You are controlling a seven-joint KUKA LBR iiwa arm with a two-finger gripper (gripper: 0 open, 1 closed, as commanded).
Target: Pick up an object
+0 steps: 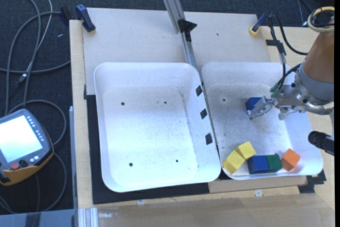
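- Leftmost, off the bench, a pendant (21, 146) with a lit screen lies on the dark floor among grey cables (32, 34).
- A blue clamp (85, 17) grips the bench's far left corner.
- The left bin (106, 82) sits on the bench with nothing but specks on its floor.
- A metal pole (170, 0) slants down from the top edge to the gap between the two bins.
- The right bin (223, 69) holds all the blocks.
- Along its near wall lie two yellow blocks (239, 156) touching each other, then a blue block (258, 164), a green block (274, 162) and an orange block (290, 159), packed in a row.
- A small blue block (253, 103) sits apart from that row, near the middle of the bin.
- The gripper (261, 109) is just beside this block on its right, its fingers closing on the block's right edge; whether it truly pinches the block I cannot tell.
- The arm (319, 69) enters from the right, orange band above grey wrist.
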